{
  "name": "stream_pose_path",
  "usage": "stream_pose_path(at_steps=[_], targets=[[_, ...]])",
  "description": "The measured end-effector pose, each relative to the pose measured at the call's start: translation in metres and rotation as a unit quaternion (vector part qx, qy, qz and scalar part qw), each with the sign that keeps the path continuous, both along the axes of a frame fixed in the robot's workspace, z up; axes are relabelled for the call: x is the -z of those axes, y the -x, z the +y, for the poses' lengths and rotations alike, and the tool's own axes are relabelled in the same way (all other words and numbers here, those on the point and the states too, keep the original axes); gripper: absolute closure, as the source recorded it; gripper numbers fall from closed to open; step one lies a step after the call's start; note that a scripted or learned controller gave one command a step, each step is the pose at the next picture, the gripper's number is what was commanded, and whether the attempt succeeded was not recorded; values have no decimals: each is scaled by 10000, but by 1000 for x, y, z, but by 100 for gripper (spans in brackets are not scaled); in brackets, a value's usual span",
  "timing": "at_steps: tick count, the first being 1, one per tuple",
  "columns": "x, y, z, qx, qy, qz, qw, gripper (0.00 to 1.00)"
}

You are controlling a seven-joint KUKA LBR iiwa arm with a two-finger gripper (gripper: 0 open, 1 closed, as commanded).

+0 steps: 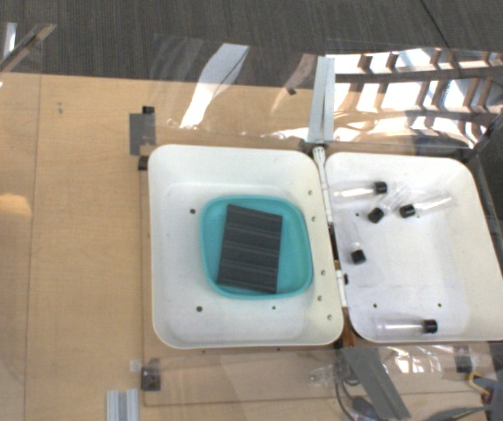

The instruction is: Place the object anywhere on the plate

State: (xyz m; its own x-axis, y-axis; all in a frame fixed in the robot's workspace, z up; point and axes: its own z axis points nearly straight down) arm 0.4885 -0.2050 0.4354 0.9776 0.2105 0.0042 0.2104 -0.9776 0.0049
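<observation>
A teal square plate (298,266) sits in the middle of the left white bin (173,270). A dark grey ribbed rectangular block (251,248) lies flat on the plate, its long side running near to far, slightly tilted. It covers most of the plate's centre.
The right white bin (462,270) holds several clear tubes with black caps, among them one (379,188) near the back, one (357,255) by the left wall and one (407,325) at the front. A metal divider post (322,103) stands behind the two bins.
</observation>
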Motion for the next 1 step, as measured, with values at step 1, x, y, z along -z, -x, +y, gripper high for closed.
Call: stream_pose_path(at_steps=[1], targets=[[0, 0, 0, 0, 0, -1, 10000, 0]])
